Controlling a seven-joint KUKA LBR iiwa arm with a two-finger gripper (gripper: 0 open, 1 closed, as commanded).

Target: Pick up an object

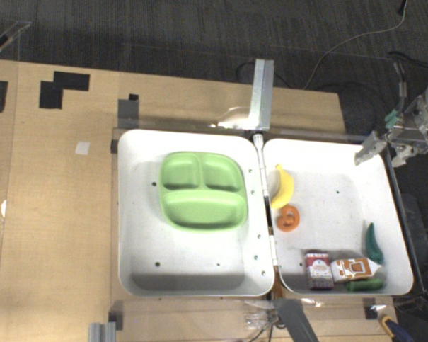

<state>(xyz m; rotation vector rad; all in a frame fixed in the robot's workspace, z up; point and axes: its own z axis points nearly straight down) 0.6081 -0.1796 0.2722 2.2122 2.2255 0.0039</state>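
The right bin [334, 168] holds a yellow banana [283, 185] against its left wall, with a small orange ring-shaped toy [288, 218] just below it. Along the front wall lie a dark red box [317, 270], an orange and white box [353, 268] and a green item [365, 284]. A dark green vegetable [374, 244] rests by the right wall. My gripper [382, 151] hangs over the bin's far right corner, open, with nothing between its fingers, well away from all the objects.
A green divided plate [202, 189] lies in the left bin [137, 220]. A metal post [262, 94] stands behind the wall between the bins. Cables run over the dark floor at the back right.
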